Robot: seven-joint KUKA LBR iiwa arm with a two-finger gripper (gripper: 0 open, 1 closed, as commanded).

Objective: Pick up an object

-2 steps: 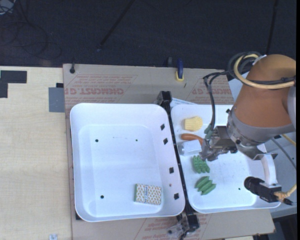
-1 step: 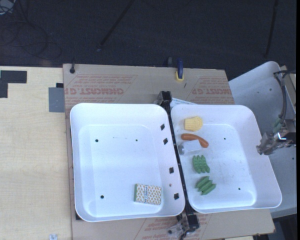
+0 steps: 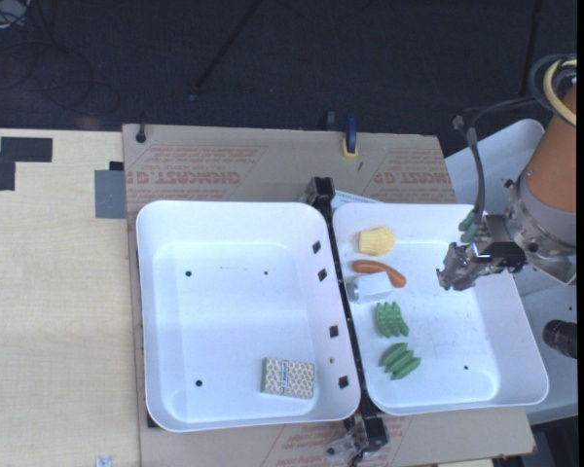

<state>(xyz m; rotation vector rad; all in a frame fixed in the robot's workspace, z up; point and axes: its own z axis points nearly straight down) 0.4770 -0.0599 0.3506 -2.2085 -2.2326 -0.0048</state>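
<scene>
I count two shallow white bins side by side: a left bin [image 3: 165, 261] and a right bin [image 3: 496, 348]. In the left one I see a single item, one small green-and-white patterned packet [image 3: 288, 377]. In the right one I count four items: one yellow corn-like piece [image 3: 377, 240], one orange carrot-like stick [image 3: 381, 271], and two green pod bunches, the upper [image 3: 390, 318] and the lower [image 3: 400, 360]. That makes five loose objects in all. My one gripper [image 3: 455, 272] hangs over the right bin.
</scene>
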